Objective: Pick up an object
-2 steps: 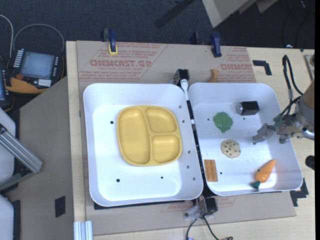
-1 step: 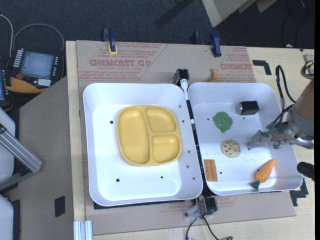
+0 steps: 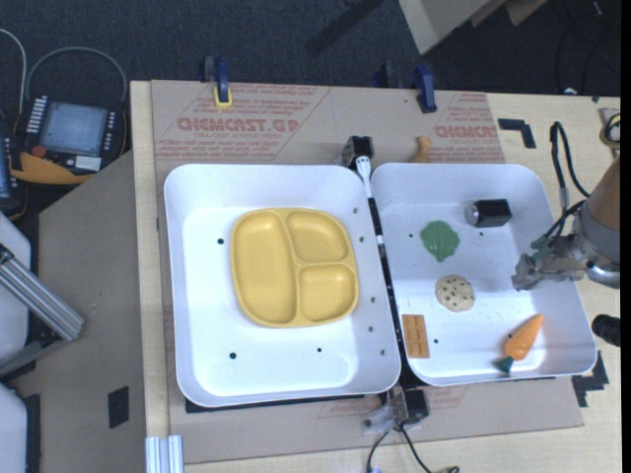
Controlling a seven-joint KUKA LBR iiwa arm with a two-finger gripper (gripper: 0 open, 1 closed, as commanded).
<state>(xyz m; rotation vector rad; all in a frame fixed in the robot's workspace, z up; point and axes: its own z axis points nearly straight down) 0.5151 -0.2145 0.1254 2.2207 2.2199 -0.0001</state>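
Observation:
The right white bin (image 3: pixel 414 264) holds several small items. A green leafy piece (image 3: pixel 440 239) lies near its middle, with a speckled round cookie (image 3: pixel 455 293) just below it. A black cylinder (image 3: pixel 490 212) sits toward the back. An orange carrot with a green tip (image 3: pixel 523 338) rests at the front right corner. A thin orange-brown wafer (image 3: pixel 415 335) lies by the left wall. My gripper (image 3: pixel 532 269) hangs low at the bin's right side, above the carrot and to the right of the cookie. I see nothing held in it.
The left white bin (image 3: pixel 197 294) carries a yellow divided plate (image 3: pixel 294 264). A cable bundle (image 3: pixel 562 180) loops beside the arm at the right bin's far right. Clamps (image 3: pixel 222 82) stand on the bench's back edge.

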